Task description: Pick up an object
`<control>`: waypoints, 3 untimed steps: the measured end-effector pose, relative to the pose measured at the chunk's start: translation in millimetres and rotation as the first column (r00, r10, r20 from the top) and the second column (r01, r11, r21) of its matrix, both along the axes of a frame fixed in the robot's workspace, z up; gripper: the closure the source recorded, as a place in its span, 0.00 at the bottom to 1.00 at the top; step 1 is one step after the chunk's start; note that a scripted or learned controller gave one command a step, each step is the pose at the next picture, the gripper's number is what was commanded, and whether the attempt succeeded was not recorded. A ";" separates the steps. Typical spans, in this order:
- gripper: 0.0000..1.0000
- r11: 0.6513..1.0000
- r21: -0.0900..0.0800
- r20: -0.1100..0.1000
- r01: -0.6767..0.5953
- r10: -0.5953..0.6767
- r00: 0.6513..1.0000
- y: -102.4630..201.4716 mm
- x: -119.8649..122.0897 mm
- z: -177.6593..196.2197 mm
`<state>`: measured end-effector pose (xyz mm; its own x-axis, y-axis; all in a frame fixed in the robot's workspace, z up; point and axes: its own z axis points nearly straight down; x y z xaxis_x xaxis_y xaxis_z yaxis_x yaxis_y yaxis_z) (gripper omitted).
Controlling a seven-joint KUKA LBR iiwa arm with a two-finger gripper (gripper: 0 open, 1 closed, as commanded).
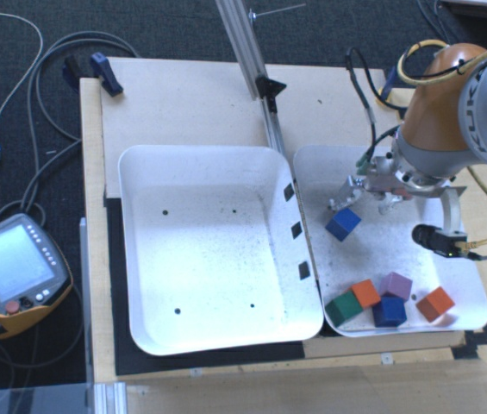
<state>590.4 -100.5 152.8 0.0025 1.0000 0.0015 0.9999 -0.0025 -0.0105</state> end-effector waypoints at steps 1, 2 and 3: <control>0.00 1.000 0.002 0.000 -0.002 0.002 1.000 17.3 -35.0 -57.0; 0.00 1.000 -0.002 0.015 -0.005 0.005 1.000 15.9 9.6 -52.6; 0.00 1.000 0.000 0.006 -0.002 0.002 1.000 18.8 -18.6 -53.2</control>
